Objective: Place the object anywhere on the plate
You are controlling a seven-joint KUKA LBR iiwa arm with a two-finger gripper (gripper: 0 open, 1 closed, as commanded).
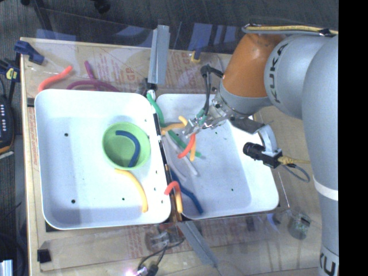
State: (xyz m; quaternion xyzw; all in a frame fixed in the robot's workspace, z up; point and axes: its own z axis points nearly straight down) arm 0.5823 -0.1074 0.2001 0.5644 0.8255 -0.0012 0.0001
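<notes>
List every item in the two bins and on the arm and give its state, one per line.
green plate: flat in the left bin, a blue piece on it.
blue piece: curved, lying on the plate.
yellow piece: in the left bin, touching the plate's rim.
orange piece: in the right bin below the gripper, not clearly gripped.
dark blue piece: flat in the right bin.
gripper: low over the right bin.

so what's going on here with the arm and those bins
The arm reaches into the right bin, its pincer low over a pile of coloured strips near the divider. In the left bin sits a green plate with a blue strip on it; a yellow strip lies at its edge.
</notes>
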